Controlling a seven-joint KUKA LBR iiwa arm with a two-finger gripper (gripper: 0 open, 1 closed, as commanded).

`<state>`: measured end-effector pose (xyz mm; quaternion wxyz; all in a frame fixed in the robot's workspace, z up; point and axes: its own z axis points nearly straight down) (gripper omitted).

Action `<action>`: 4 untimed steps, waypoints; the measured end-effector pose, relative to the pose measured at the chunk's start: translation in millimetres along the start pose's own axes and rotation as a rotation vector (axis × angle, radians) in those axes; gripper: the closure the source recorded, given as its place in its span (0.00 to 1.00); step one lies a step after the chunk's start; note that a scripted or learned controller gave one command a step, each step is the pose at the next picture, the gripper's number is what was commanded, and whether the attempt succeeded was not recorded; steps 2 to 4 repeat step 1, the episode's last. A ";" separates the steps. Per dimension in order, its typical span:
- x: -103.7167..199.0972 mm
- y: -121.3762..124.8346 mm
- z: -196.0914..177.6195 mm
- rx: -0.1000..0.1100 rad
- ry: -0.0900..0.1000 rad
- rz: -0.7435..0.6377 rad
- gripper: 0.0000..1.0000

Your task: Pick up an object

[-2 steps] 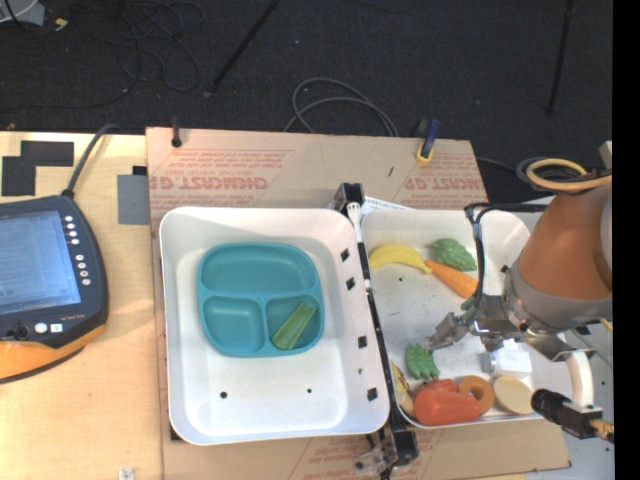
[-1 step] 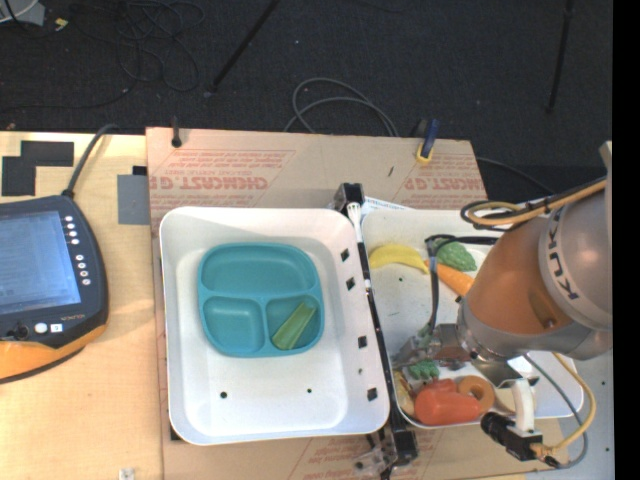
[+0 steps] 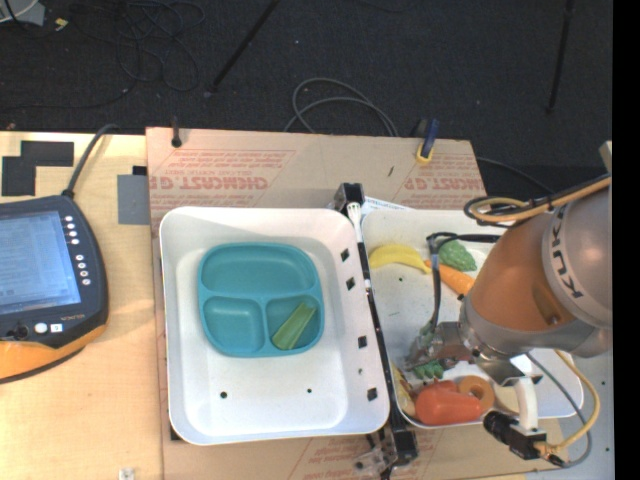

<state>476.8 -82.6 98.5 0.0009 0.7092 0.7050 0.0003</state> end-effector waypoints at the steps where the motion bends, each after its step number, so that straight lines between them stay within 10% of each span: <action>1: 52.0 59.9 -93.8 -0.005 0.001 -0.012 1.00; 4: 52.0 59.9 -93.8 -0.005 0.001 -0.012 1.00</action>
